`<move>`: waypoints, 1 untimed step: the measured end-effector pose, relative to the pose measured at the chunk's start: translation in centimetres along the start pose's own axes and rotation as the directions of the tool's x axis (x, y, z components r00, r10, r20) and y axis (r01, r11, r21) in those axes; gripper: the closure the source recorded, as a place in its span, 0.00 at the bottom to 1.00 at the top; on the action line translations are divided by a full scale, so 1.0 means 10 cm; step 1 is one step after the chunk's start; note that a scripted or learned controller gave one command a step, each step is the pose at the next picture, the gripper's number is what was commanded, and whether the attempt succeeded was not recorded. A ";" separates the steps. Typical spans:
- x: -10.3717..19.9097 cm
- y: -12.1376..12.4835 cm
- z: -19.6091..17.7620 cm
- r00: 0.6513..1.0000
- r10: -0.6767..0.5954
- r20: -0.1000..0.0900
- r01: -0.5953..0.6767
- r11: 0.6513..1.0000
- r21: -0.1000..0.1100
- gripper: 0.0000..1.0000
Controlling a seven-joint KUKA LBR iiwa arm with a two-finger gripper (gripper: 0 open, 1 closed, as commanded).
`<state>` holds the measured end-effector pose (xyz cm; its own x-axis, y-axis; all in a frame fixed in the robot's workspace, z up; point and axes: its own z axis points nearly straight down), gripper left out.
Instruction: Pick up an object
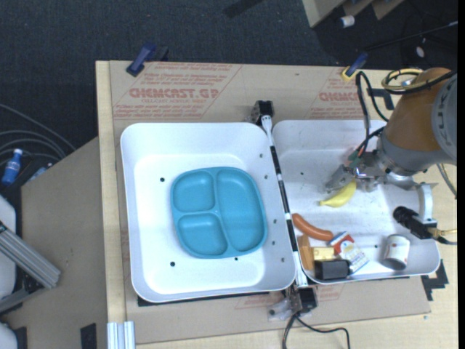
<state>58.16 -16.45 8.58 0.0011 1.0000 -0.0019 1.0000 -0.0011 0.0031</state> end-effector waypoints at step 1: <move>0.01 0.00 -0.09 1.000 0.000 -0.001 0.000 1.000 0.001 1.00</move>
<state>58.14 -16.36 9.48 0.0010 1.0000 -0.0006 1.0000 -0.0010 0.0020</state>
